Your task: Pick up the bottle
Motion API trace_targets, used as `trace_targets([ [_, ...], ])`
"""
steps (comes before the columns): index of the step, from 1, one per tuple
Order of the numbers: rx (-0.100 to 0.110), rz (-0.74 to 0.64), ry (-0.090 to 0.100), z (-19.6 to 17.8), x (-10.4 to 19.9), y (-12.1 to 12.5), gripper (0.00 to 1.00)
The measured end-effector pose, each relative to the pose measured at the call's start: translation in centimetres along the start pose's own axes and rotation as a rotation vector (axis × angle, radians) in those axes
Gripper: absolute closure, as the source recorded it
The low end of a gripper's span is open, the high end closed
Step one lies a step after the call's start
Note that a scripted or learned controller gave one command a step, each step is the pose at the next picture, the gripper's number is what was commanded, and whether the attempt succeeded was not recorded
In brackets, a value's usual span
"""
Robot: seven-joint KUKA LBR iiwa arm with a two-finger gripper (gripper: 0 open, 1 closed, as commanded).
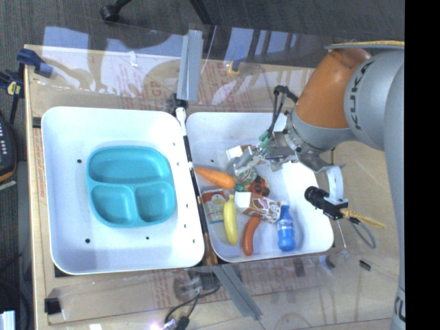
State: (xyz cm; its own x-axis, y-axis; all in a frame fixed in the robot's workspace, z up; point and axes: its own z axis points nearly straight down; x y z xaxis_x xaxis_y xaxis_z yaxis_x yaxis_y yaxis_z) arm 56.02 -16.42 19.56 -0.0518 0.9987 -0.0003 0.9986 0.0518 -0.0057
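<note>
Camera view: two white bins sit side by side on the bench. Left bin [62,184] holds a teal tray [130,184] w/ three sections. Right bin [302,184] holds lots of stuff: an orange carrot [215,178], a yellow banana [230,221], a hot dog [250,234], some small snack packs in the middle, and the blue bottle [285,229] lying near the front edge, just beside the hot dog. The gripper [258,158] is low over the pile in the middle of the right bin, near the carrot, apart from the bottle. Can't tell its state.
</note>
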Motion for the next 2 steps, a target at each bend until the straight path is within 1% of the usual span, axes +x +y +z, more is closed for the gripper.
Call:
trace_targets([
  [1,-0.001,-0.006,0.001,5.8,-4.3,-7.3,0.00],
  [2,-0.009,-0.011,-0.002,10.2,-4.3,-8.3,0.00],
])
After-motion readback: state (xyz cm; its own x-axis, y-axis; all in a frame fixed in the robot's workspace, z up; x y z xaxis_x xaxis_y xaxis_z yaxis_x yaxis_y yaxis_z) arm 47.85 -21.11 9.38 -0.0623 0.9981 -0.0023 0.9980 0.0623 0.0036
